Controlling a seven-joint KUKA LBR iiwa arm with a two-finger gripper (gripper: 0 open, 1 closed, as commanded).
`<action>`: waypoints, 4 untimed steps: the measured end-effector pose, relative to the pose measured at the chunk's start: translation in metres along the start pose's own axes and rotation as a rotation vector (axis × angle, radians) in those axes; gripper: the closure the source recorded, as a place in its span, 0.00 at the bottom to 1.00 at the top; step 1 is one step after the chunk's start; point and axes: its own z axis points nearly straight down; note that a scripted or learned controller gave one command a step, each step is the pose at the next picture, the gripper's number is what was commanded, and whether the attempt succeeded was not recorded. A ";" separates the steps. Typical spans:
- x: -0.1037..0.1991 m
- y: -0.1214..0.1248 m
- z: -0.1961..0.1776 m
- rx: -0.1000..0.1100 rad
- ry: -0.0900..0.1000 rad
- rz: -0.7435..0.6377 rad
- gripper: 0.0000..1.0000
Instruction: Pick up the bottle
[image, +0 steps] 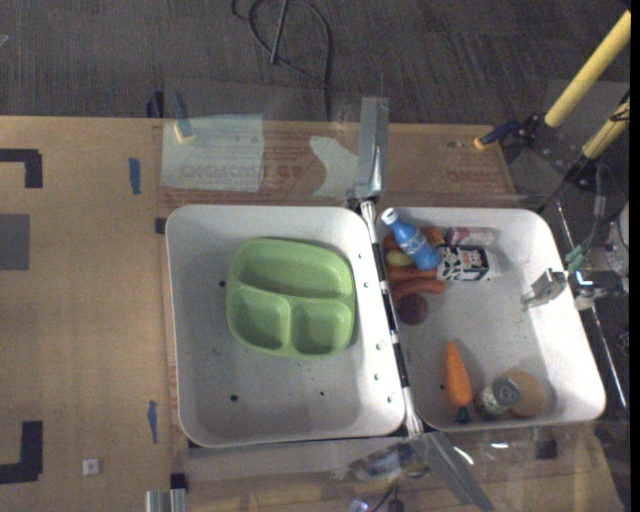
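The bottle (414, 243) is small and blue with a white cap. It lies tilted in the top left corner of the right bin (520, 330), cap pointing toward the divider, resting on a heap of toy food. My gripper (546, 288) is a small grey shape low over the right bin's right rim. It sits well to the right of the bottle, with bare bin floor between them, and nothing shows in it.
A cow-patterned carton (466, 263), a red sausage (418, 286) and a dark round fruit (413, 309) crowd the bottle. A carrot (457, 373), a can (496, 398) and a tan lump (531, 394) lie at the front. The left bin (200, 380) holds a green divided plate (292, 297).
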 end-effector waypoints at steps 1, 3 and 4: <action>0.000 0.001 -0.010 -0.004 -0.001 -0.001 1.00; 0.011 0.050 -0.147 -0.001 -0.002 0.951 1.00; 0.014 0.052 -0.157 -0.001 -0.003 0.944 1.00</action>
